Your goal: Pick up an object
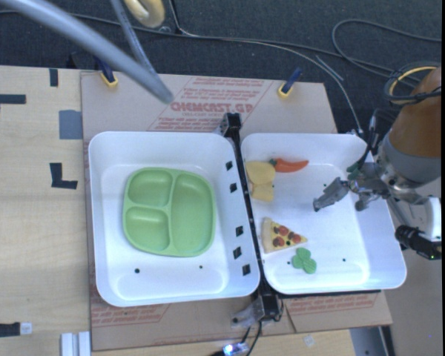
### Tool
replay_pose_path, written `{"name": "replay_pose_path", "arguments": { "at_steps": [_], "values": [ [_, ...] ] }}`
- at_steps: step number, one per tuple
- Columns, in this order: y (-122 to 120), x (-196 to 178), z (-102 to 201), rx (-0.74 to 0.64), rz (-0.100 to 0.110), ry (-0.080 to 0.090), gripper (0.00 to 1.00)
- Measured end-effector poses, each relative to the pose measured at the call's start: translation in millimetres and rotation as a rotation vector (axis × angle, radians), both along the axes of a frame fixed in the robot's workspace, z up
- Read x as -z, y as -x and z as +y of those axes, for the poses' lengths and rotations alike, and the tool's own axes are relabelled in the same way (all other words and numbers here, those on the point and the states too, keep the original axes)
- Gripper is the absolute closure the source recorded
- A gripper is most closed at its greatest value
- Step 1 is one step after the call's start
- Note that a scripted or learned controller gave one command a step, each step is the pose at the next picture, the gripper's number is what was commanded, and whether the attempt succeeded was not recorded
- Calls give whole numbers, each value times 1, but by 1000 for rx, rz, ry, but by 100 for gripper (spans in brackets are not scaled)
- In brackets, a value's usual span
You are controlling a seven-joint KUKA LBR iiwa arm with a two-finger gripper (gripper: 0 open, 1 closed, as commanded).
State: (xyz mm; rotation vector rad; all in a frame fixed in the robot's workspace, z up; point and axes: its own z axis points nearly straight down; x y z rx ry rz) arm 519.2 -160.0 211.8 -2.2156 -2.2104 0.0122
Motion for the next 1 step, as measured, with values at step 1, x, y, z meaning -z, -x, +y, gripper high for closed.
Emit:
{"name": "replay_pose_path", "arguments": {
  "at_steps": [1],
  "values": [
    [-3,-6,0,-4,-12,2,0]
  ]
}}
